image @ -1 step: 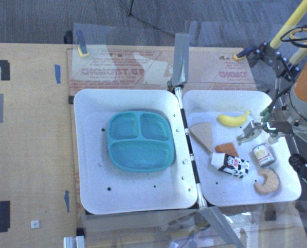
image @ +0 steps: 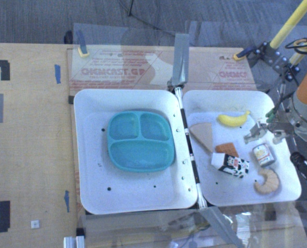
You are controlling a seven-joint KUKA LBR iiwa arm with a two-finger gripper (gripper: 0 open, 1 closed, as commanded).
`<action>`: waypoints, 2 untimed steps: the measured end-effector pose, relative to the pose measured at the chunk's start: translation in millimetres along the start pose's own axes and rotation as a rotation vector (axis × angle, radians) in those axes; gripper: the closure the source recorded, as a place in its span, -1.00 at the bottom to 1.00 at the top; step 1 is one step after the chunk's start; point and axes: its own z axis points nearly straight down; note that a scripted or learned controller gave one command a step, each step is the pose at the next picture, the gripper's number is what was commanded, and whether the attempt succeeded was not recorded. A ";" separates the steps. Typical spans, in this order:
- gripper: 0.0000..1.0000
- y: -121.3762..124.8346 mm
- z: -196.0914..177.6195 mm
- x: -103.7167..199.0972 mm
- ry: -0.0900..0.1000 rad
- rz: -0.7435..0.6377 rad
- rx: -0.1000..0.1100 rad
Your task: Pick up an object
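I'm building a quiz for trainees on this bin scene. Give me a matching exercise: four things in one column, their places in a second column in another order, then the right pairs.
Things
1. teal three-compartment plastic plate
2. yellow toy banana
3. tan toy croissant
4. black-and-white cow-patterned small carton

Places
A. right bin, near right corner
B. left bin, middle
C. right bin, far side
D. right bin, just near of the orange wedge

Pairs: 1-B, 2-C, 3-A, 4-D
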 end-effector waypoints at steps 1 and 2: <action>-1.00 -6.3 94.7 -27.6 0.002 0.079 -0.003; 1.00 -7.2 85.5 -30.7 -0.001 0.085 -0.003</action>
